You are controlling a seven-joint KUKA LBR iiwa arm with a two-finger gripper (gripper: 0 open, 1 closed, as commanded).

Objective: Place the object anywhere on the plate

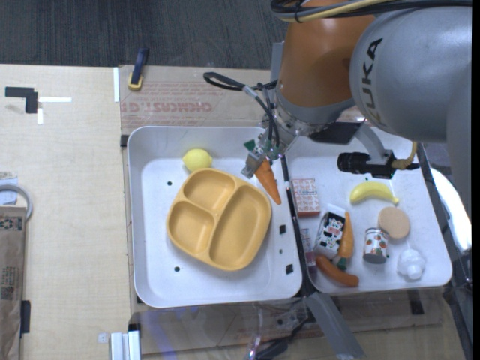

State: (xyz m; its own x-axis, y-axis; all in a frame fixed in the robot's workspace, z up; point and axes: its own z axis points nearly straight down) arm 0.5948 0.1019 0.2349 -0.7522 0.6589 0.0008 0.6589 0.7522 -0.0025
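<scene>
Camera view: the two-finger gripper (259, 158) pinches a small orange toy carrot (268, 180) just right of the yellow three-part plastic plate (217, 220). Carrying step, I think; next move left, then let go.

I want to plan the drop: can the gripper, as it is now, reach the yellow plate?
Probably yes. The gripper holds the carrot just beside the plate's upper right rim, and nothing stands between them.
</scene>
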